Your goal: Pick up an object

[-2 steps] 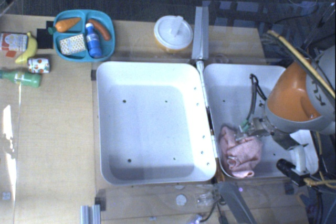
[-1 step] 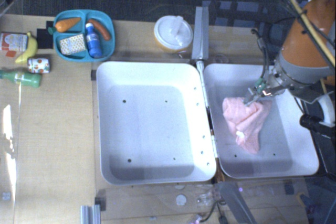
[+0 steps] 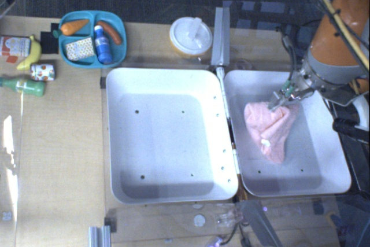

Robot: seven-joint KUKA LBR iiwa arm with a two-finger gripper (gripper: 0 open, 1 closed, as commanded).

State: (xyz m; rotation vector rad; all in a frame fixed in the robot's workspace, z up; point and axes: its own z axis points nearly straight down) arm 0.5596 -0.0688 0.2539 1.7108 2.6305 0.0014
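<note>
two shallow white bins sit side by side on the wooden bench (image 3: 58,170), the left bin (image 3: 167,136) bare and the right bin (image 3: 312,176) holding one crumpled pink cloth (image 3: 270,130). the cloth lies in the middle of the right bin, its upper corner drawn up toward the bin's far right. the grey arm (image 3: 335,37), its orange band showing above the wrist, leans in over the right bin's far right corner; its upper part is cut off by the frame edge. the gripper (image 3: 287,93) sits at the cloth's upper corner, touching it, but the fingers are too small and blurred to read, so whether the jaws are spread or pinching the fabric cannot be told. one metal divider (image 3: 219,37) stands behind the seam between the bins. left of it, behind the left bin, rests one round white lid on a yellow container (image 3: 191,36). further left sits one blue sectioned tray (image 3: 92,39) of toy food. beyond the tray, at the bench's left end, lie one yellow banana (image 3: 30,54), one small can (image 3: 43,72), one green bottle (image 3: 23,86) and one small carton (image 3: 14,46), partly cut off.
</note>
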